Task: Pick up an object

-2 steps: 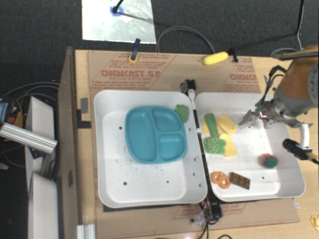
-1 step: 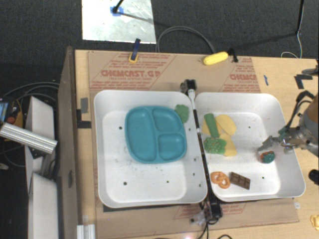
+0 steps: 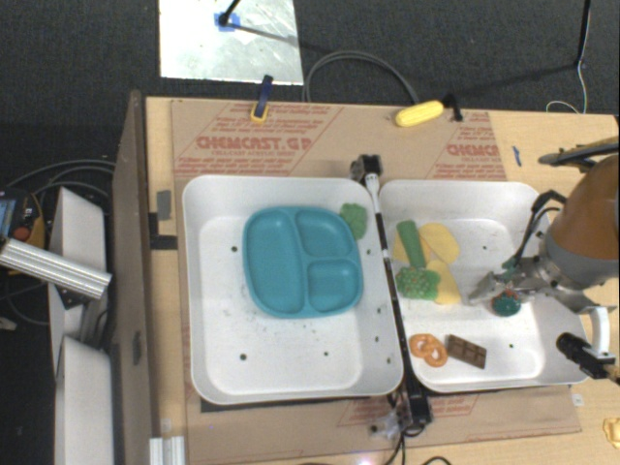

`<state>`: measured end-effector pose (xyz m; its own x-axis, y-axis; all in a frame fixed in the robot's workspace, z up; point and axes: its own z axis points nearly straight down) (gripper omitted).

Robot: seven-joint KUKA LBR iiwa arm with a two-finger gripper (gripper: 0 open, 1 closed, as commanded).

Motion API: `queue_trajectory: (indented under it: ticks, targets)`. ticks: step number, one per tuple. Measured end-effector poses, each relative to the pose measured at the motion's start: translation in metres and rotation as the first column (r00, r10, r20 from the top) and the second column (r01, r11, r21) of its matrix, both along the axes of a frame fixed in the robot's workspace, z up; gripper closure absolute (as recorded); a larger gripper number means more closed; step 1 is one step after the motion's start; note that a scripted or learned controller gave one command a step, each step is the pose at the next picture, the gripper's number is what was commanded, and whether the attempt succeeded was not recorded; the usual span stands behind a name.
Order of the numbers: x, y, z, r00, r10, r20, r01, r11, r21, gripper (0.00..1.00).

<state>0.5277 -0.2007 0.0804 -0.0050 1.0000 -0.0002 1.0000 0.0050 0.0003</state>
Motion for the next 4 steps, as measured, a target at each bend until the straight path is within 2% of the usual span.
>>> queue_trajectory:
  ticks: [1,2,3,4]
  targets:
    - [0.001,-0.001,0.015,1.000,-0.001,0.005,0.001,1.000,-0.001,1.00]
    - [0.059,0.079,0.004,1.000,0.008,0.006,-0.008,1.000,0.001,1.00]
    - [0.076,0.154,0.111,1.000,0.008,0.012,-0.008,1.000,0.002,1.00]
    - [0.073,0.148,0.104,1.000,-0.001,0.002,0.001,1.000,0.000,0.00]
